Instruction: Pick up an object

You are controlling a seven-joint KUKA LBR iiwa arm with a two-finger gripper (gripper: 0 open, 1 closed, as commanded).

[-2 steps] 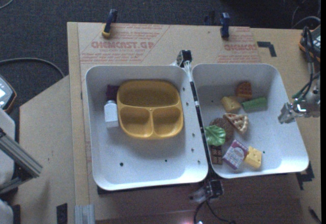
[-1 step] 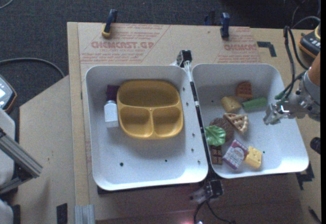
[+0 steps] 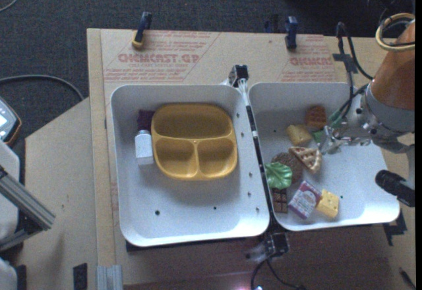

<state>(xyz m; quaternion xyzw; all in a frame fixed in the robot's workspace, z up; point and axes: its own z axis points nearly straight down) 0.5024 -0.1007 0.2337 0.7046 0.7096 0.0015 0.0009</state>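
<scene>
Camera view, looking down at a slant on the bench (image 3: 99, 170), which carries two shallow white bins side by side.

Left bin (image 3: 191, 216): a yellow three-compartment plate (image 3: 194, 140) lies near its centre. Just beside the plate's left edge stands a small white bottle (image 3: 144, 147), and a dark purple item (image 3: 146, 116) sits above that bottle, partly hidden by the plate.

Right bin (image 3: 359, 193): a cluster of toy food. A brown piece (image 3: 316, 115) lies toward the far side, a pale yellow piece (image 3: 298, 134) just left of it. A waffle-patterned wedge (image 3: 307, 158) lies near the middle, touching a dark round item (image 3: 285, 160). A green leaf (image 3: 279, 175) is against the bin's left wall, with a brown chocolate block (image 3: 281, 200) below it. A pink-and-white packet (image 3: 304, 200) and a yellow cheese cube (image 3: 328, 203) sit close together at the near side.

The arm (image 3: 395, 84) reaches in from the right. The gripper (image 3: 328, 142) hangs low over the right bin, between the brown piece and the waffle-patterned wedge, just beside the wedge's upper right edge. Whether it is open, closed or gripping anything cannot be determined from this angle.
</scene>
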